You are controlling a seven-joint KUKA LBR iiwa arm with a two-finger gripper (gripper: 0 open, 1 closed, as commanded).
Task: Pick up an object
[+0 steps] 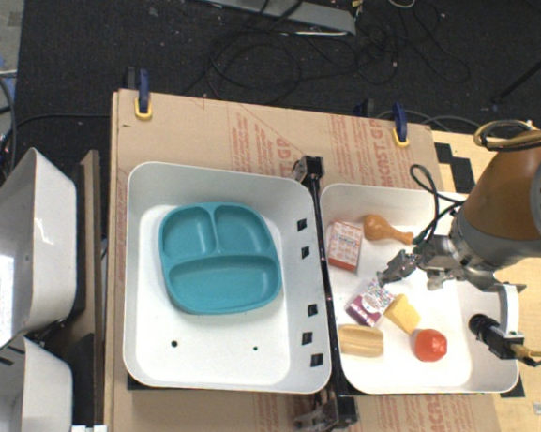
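Approach step: gripper (415, 266) is hovering low in the right bin (482, 378), fingers spread, pinching nothing, just above the purple packet (369, 306) near the bin's middle. Next move likely calls for lowering over the packet, then closing.

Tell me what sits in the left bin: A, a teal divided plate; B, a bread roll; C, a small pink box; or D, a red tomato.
A: the teal divided plate lies alone in the left bin, while the tomato, bread roll and pink box all lie in the right bin.
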